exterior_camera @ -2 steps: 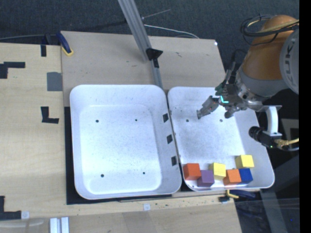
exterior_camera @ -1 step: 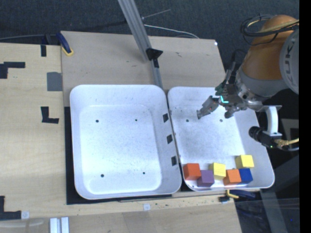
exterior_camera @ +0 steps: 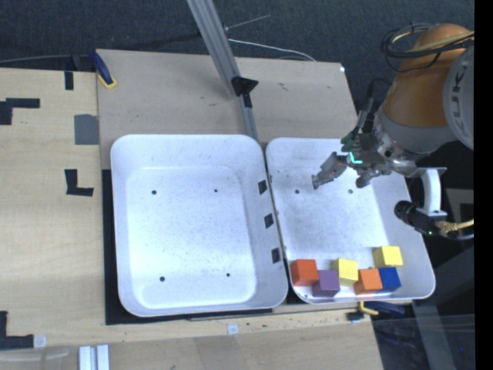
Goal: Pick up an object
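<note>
I see the gripper (exterior_camera: 339,171) above the right bin (exterior_camera: 323,220), fingers spread, holding nothing; blocks (exterior_camera: 347,274) lie toward six o'clock.

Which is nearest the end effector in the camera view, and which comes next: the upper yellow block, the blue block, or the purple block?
From the end effector, nearest first:
1. Upper yellow block, by the right bin's right wall.
2. Blue block, just below that yellow one, in the near right corner.
3. Purple block, further left along the near wall; close to the blue one in distance.

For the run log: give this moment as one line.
gripper: over right white bin, far end | held: nothing seen | small coloured blocks: near end of right white bin
</note>
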